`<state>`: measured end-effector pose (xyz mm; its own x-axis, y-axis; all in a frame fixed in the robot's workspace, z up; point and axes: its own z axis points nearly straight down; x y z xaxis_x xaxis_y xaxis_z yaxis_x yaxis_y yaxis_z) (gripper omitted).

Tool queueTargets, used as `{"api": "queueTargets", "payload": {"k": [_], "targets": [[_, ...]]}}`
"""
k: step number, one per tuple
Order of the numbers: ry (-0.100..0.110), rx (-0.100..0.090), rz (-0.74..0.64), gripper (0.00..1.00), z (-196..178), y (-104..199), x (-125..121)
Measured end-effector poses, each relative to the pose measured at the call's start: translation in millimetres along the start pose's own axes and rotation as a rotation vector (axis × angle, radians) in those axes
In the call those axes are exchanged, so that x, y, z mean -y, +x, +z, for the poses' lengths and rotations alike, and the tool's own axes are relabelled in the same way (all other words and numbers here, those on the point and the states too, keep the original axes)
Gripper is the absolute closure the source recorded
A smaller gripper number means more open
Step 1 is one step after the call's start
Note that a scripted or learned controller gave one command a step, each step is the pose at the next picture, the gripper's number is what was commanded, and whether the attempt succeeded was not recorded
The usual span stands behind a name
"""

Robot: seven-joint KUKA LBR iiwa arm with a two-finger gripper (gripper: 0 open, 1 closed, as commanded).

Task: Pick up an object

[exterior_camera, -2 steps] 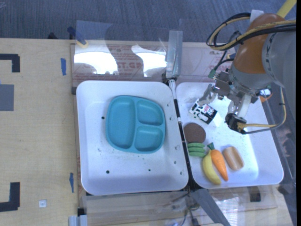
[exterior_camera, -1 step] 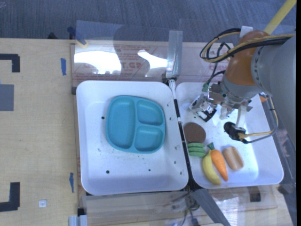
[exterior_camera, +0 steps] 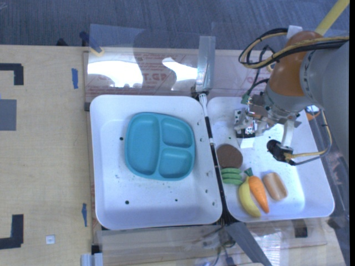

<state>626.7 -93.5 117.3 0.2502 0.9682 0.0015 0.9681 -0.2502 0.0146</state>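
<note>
Near edge of the right bin (exterior_camera: 316,204): banana (exterior_camera: 248,198), carrot (exterior_camera: 257,193), hot dog bun (exterior_camera: 274,185), green pea pod (exterior_camera: 233,175) and brown patty (exterior_camera: 229,155) just behind. Gripper (exterior_camera: 246,124) sits low at the bin's far left part, nothing visibly between it; grip state can't be told. Left bin (exterior_camera: 105,198) carries a blue divided plate (exterior_camera: 160,146).

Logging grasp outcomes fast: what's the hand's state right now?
Hand: cannot be told; it hangs over the right bin, with no object seen between its tips.
</note>
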Motion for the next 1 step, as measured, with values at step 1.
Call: {"api": "queueTargets", "payload": {"k": [1], "targets": [[0.01,0.0,-0.055,1.0,-70.3,91.1,53.0]]}}
